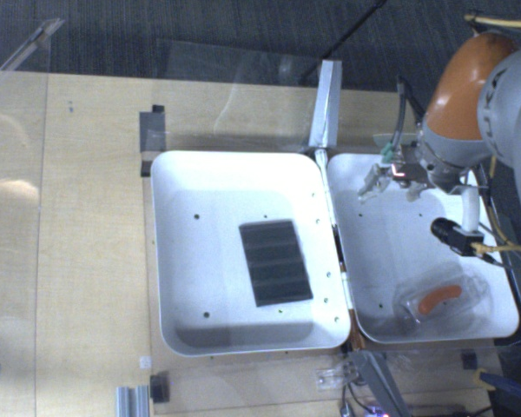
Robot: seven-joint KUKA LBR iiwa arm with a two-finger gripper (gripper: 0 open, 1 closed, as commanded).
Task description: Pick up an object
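A dark ribbed rectangular pad (276,262) lies flat in the middle of the left bin (182,233). In the right bin (373,259), near its front right corner, rests a clear plastic piece with an orange item inside (438,300). My gripper (390,181) hangs over the back part of the right bin, far from the orange item and across the divider from the pad. Its two fingers are spread apart and open, with nothing between them.
The grey arm with its orange band (469,85) comes in over the right bin's back right corner. A black connector with cables (454,234) juts out over that bin's right side. A metal post (326,111) stands behind the bins' shared edge.
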